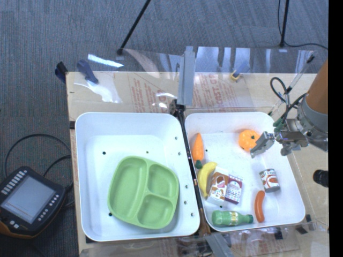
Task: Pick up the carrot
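Carrot (198, 146) in right bin (236, 120)

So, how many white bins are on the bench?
2. The left shallow white bin holds a green divided plastic tray; the right shallow white bin holds the orange tapered carrot near its left wall, with other food items.

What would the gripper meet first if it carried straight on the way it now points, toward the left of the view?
Most likely the orange, which lies just left of the gripper. The carrot lies farther along. Height is unclear, so the gripper might pass above the orange.
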Robot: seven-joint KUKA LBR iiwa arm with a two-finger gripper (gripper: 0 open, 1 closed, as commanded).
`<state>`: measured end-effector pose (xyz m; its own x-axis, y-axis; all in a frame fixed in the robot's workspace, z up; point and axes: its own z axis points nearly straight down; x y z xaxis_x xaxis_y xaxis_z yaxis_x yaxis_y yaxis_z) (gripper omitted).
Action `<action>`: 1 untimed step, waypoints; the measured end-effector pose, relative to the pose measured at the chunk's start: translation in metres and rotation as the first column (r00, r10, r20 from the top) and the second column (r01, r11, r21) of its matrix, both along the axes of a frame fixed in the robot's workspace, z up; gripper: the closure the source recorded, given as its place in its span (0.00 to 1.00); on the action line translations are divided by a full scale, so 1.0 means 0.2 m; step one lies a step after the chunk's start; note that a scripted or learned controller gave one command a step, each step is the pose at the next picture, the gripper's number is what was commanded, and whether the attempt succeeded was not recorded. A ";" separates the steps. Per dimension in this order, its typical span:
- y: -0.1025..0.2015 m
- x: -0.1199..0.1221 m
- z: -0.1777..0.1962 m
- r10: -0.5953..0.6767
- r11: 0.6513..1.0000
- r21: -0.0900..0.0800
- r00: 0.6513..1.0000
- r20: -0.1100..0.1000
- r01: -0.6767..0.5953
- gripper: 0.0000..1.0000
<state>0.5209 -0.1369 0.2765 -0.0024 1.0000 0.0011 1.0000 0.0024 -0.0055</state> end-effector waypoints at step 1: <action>-0.23 0.37 -0.21 0.058 0.998 0.000 0.998 0.001 -0.058 0.00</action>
